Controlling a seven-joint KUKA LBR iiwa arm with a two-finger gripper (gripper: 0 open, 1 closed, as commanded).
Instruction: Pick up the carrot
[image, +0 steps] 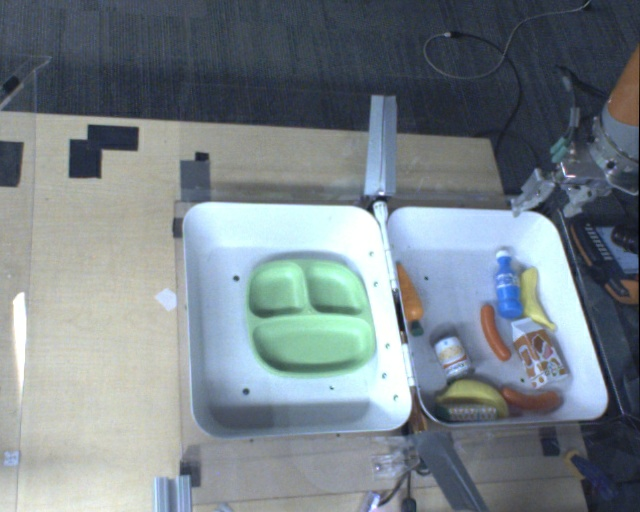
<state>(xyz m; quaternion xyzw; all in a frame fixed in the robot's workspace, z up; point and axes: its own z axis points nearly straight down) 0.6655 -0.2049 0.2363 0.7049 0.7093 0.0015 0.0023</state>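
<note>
- The carrot lies lengthwise against the left wall of the right bin, just beside the divider.
- Near it in that bin: a small jar, a blue bottle and a banana.
- The left bin holds a green sectioned tray.
- The end effector hovers over the right bin's far right corner, seemingly open, gripping nothing.

The arm is cut off by the right edge, and its tool is too small to tell its state.
</note>
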